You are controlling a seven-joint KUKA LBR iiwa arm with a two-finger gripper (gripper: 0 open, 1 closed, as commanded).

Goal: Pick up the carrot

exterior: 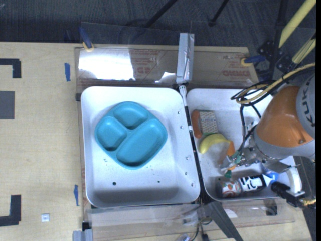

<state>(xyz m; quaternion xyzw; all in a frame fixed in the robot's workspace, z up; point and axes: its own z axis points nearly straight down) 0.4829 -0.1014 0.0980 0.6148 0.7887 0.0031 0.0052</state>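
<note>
In the right bin [220, 97], an orange carrot [229, 148] pokes out beside a yellow banana-like fruit [212, 142]; only its upper end shows. My gripper [232, 163] hangs low over the bin just in front of that orange end, touching or nearly touching it. The grey wrist and orange band [283, 119] cover the bin's right part. I see nothing clearly held.
A second orange strip [196, 126] lies along the right bin's left wall next to a brown speckled block [208, 120]. A dark bottle [244, 184] lies on its side at the front wall. The left bin [95, 185] holds a blue divided plate [131, 133].
</note>
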